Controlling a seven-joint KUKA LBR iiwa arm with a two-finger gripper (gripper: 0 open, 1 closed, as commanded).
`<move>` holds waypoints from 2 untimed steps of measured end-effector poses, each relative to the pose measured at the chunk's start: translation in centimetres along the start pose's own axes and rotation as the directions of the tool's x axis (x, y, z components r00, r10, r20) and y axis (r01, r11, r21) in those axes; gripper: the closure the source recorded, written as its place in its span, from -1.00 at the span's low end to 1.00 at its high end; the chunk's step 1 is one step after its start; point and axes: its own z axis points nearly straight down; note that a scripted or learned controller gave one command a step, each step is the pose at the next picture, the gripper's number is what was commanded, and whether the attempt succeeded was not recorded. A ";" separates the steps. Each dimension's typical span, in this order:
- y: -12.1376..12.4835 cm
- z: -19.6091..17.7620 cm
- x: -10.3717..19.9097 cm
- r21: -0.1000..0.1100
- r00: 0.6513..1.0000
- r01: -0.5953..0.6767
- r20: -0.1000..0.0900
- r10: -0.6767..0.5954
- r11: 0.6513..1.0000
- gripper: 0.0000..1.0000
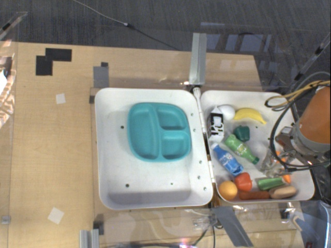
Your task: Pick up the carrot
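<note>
The right bin [309, 190] holds the carrot: a small orange end [286, 178] shows beside a green piece [270, 182] near the bin's front right. The rest of the carrot is hidden or too small to make out. My gripper [276, 160] hangs low over the right side of this bin, just above and left of that orange end. Its grey wrist and orange band [315, 119] sit above it, with cables looping around. Whether anything is in the gripper cannot be made out from this angle.
The right bin also holds a banana [250, 115], a white ball [226, 110], a green bottle [241, 149], a blue can [227, 160], a red fruit [243, 181], an orange [227, 190] and a tan potato [282, 192]. A teal divided plate [158, 132] lies in the left bin [111, 190].
</note>
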 end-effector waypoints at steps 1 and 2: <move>1.3 -3.4 0.3 0.004 0.988 -0.155 0.003 0.155 0.988 1.00; 2.4 0.4 -3.0 0.008 0.967 0.254 -0.001 -0.254 0.967 1.00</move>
